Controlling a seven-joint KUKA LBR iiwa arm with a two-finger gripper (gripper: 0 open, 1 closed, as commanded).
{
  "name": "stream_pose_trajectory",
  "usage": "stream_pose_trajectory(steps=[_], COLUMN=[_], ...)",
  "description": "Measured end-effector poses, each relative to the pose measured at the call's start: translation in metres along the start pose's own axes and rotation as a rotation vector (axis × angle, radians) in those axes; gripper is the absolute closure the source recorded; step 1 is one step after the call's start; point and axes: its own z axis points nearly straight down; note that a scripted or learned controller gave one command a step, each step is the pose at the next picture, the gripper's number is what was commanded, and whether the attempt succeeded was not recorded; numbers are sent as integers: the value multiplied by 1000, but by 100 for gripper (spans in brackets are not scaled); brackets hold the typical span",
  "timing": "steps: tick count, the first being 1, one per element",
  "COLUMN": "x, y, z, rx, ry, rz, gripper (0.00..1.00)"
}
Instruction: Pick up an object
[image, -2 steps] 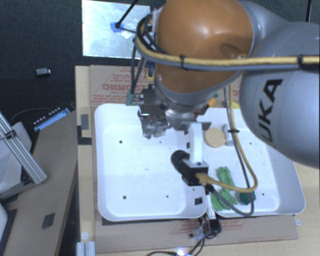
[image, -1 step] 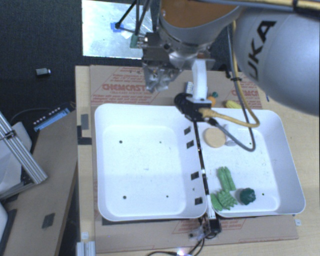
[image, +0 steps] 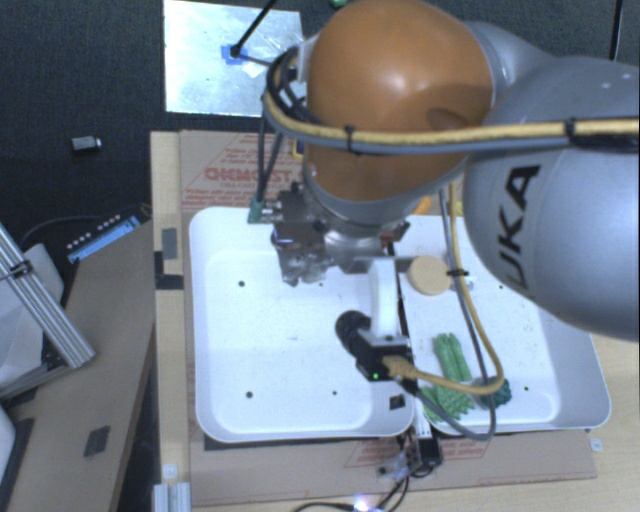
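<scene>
Nearest to me, the 2 shallow white plastic bins sit side by side, the left bin (image: 250, 400) bare along its front rim. A green knobbly toy (image: 452, 372) lies in the right bin (image: 560, 400) near its front, with a yellow cable draped over it and a teal scrap just beside it. Further back, a round tan wooden disc (image: 430, 276) rests in the same bin. Beyond that, I see the grey gripper (image: 298, 262) low over the left bin's back part; whether it is apart or closed I cannot tell.
</scene>
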Motion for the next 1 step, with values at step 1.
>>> stream_pose_trajectory(steps=[1], x=[-2], y=[101], z=[-63], rx=[-21], ry=[6], rz=[7], gripper=[100])
